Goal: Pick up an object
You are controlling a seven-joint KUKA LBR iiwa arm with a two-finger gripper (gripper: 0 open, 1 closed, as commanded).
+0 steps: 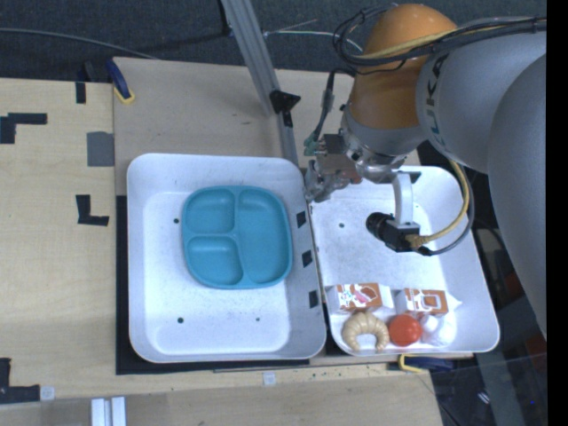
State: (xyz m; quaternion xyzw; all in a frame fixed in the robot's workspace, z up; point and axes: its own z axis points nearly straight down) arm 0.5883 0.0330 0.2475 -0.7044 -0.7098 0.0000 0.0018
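Grey arm (479, 87) reached over the right bin (470, 264), left bin (151, 327) held a blue divided plate (237, 236), pincer (321, 180) at the bins' shared edge, croissant (366, 330), red ball (405, 329) and two packets (358, 297) well apart near the front.

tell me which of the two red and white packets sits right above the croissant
The left packet: it sits directly above the croissant. The right packet sits above the red ball instead.

The counter (204, 114) is of light wood with some dark tape marks. Behind it lies dark grey carpet (106, 7). A metal post (253, 47) stands slanted.
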